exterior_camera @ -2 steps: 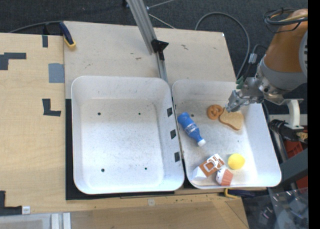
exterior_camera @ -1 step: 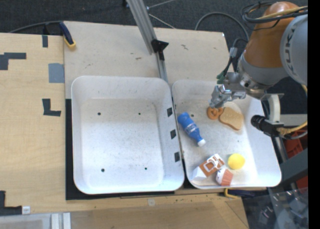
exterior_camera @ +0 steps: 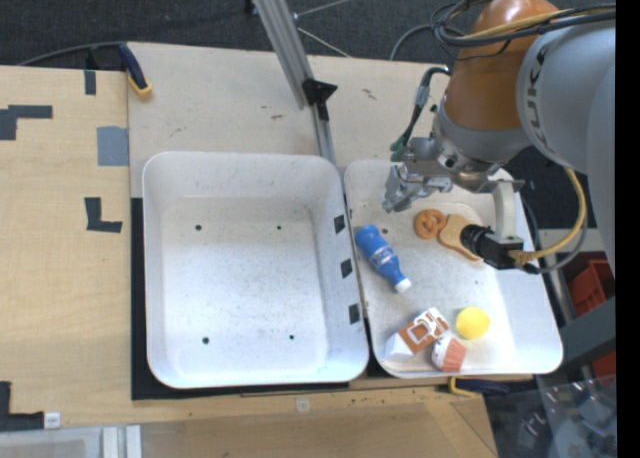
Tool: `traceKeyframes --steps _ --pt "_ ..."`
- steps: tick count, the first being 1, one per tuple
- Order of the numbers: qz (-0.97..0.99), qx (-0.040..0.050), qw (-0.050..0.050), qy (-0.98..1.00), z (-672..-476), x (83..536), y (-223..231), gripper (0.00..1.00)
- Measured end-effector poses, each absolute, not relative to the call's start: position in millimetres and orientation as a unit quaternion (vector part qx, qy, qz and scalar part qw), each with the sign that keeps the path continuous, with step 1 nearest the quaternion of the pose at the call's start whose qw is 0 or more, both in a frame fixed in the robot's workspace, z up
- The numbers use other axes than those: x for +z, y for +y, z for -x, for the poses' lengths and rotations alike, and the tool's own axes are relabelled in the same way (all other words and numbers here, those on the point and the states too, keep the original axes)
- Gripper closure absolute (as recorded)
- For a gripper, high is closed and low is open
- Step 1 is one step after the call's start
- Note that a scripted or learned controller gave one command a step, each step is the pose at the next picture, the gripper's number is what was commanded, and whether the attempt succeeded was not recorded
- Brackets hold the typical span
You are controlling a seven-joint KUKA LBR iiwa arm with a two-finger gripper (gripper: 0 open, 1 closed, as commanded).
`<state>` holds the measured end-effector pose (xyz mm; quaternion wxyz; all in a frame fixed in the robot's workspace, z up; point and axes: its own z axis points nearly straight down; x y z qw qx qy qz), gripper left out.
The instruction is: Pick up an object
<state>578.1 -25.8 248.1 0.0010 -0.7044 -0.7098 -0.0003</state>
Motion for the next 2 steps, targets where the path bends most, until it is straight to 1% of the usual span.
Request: traceKeyframes --steps 2 --pt "0.705 0.0 0.001 -0.709 -603.0 253.5 71.9 1.0"
